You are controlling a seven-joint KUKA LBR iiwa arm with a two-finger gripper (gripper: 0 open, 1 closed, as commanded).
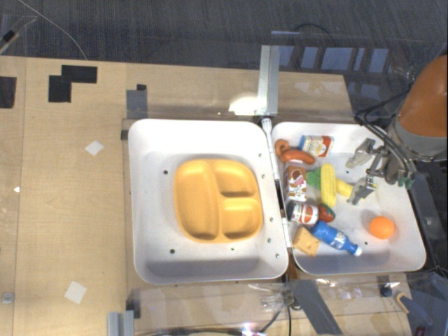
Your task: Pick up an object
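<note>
Two-finger metal gripper (362,171): fingers apart, gripping nothing, right of frame, above round orange ball (381,227).

Both bins (150,187) are white. The left bin holds a yellow divided tray (217,199). In the right bin: an orange ball (381,227), a yellow corn cob (327,185), a blue bottle (334,238) with a white cap, a red-and-white can (304,213), a tan cracker (305,241). The arm (427,107) shows an orange band above grey.
</note>
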